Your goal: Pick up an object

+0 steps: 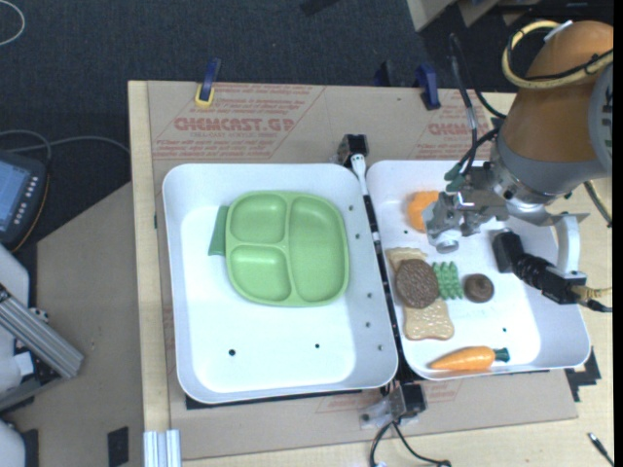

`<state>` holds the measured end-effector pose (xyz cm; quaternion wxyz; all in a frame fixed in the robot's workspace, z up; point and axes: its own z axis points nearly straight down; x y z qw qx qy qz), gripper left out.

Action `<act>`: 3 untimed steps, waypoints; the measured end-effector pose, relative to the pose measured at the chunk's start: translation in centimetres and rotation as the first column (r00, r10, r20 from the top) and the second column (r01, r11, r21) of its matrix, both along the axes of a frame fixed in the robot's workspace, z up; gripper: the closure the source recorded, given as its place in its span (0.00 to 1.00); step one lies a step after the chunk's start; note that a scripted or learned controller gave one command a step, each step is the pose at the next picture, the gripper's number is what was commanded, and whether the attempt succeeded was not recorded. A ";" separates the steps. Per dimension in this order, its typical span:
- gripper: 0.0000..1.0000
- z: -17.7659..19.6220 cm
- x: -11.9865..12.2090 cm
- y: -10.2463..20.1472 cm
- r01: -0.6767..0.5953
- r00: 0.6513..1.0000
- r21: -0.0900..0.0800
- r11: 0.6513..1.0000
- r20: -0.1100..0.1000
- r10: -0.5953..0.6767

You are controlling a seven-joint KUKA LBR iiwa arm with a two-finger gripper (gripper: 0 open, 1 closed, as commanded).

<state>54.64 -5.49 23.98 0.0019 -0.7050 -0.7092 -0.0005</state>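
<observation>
the orange piece (421, 209) lies in the right bin (560, 343), just left of the hand (446, 238) and touching or nearly touching it; whether the hand is spread or pressed together cannot be told. just below the hand sit a small green ridged item (448, 279) and a dark round patty (418, 282) on a tan slab (426, 321), with a brown ball (478, 287) to the lower right. a carrot (465, 359) lies further below. well to the left, a green divided plate (287, 247) rests in the left bin (195, 339) on the worktop (156, 115).
</observation>
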 end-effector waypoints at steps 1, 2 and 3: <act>1.00 -1.9 -1.0 4.9 0.001 1.000 -0.001 1.000 -0.002 -0.001; 1.00 -2.5 -2.5 8.2 0.002 1.000 -0.002 1.000 -0.002 -0.002; 1.00 -0.9 -2.9 7.3 0.006 1.000 -0.003 1.000 0.005 -0.006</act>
